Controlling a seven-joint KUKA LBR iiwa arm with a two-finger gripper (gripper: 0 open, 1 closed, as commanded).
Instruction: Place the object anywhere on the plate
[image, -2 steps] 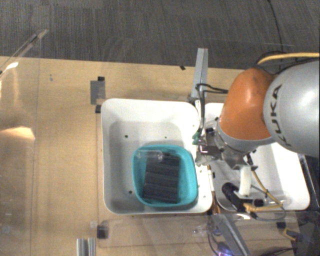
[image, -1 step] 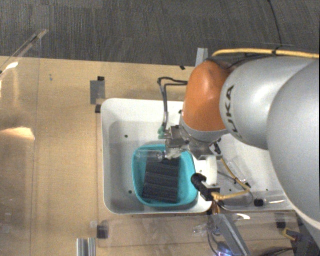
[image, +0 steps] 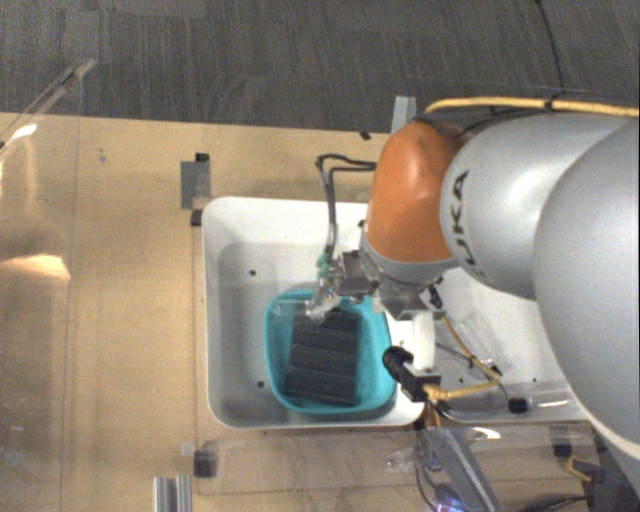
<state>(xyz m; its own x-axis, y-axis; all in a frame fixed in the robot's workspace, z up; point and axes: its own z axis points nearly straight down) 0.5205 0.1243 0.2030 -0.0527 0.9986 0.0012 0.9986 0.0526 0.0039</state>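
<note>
arm (image: 520, 200): big, grey and orange, fills right side of frame | bin (image: 225, 330): white, middle of frame | plate (image: 278, 330): blue, lower middle, inside bin | object (image: 323, 358): dark ribbed block lying on plate | gripper (image: 335, 290): at plate's top edge, just above block; can't tell if fingers are spread or pinched

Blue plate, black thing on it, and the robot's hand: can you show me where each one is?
Blue plate (image: 275, 330): camera view, its left rim.
Black thing (image: 323, 358): camera view, middle of its ridged top.
Hand (image: 322, 300): camera view, at its fingertips.
</note>
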